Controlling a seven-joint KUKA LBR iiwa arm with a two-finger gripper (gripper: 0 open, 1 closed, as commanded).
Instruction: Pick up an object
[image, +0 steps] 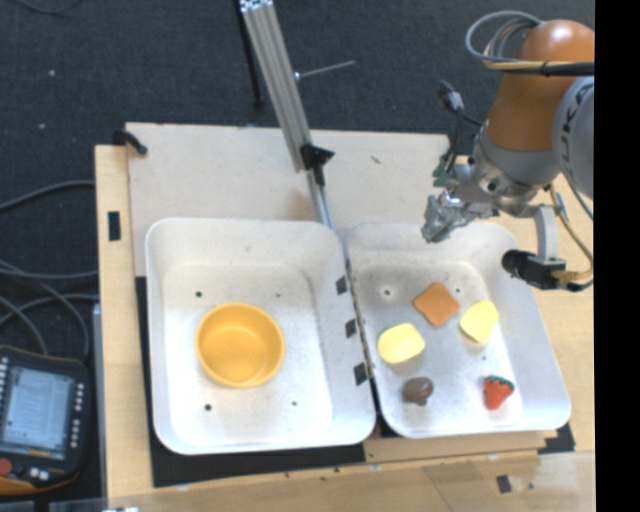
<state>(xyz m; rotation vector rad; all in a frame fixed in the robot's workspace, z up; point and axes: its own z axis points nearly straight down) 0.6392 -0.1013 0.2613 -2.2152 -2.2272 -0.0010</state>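
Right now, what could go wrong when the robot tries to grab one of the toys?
The orange piece, two yellow pieces, brown piece and strawberry lie close together, so the gripper might bump a neighbour. They look small and flat, so it could slip off. The strawberry sits near the right bin's wall, which may block it.

You are looking down from one camera fixed high above the pale wooden bench (250, 170). It tilts a little, so the far edge of the bench sits near the top of your picture and the near edge at the bottom. It is far enough back that you see both shallow white plastic bins, the left bin (170, 300) and the right bin (540, 390), side by side and whole. You also see dark floor past the far and left edges. The grey arm with the orange band (525, 100) comes in from your right.
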